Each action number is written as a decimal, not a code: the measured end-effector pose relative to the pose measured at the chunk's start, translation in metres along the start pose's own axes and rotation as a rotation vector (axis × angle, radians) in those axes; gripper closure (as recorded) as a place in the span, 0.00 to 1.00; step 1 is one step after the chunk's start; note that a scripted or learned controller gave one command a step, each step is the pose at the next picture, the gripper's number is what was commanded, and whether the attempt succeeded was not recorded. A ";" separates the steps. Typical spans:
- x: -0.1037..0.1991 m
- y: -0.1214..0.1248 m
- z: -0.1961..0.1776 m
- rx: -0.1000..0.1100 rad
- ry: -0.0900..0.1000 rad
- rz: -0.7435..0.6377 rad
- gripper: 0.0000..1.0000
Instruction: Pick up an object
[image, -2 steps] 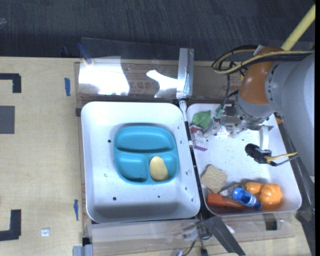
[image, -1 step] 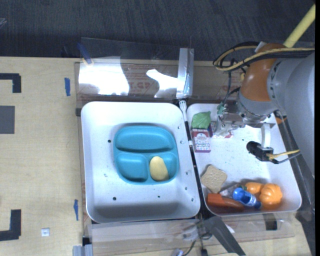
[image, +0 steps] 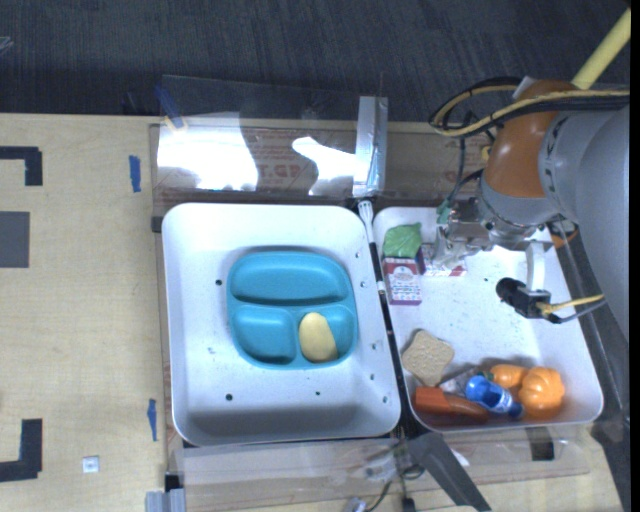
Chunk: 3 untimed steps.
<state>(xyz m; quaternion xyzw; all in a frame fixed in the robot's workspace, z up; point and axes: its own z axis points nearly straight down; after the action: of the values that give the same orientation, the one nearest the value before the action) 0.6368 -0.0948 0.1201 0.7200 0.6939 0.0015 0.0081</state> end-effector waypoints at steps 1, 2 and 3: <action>0.000 0.001 -0.011 -0.003 -0.002 -0.001 1.00; -0.079 -0.020 0.033 0.010 0.007 0.029 1.00; -0.081 -0.004 0.034 0.012 0.009 -0.277 1.00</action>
<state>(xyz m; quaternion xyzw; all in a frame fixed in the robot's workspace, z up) 0.6303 -0.1760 0.0868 0.6172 0.7868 -0.0004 0.0007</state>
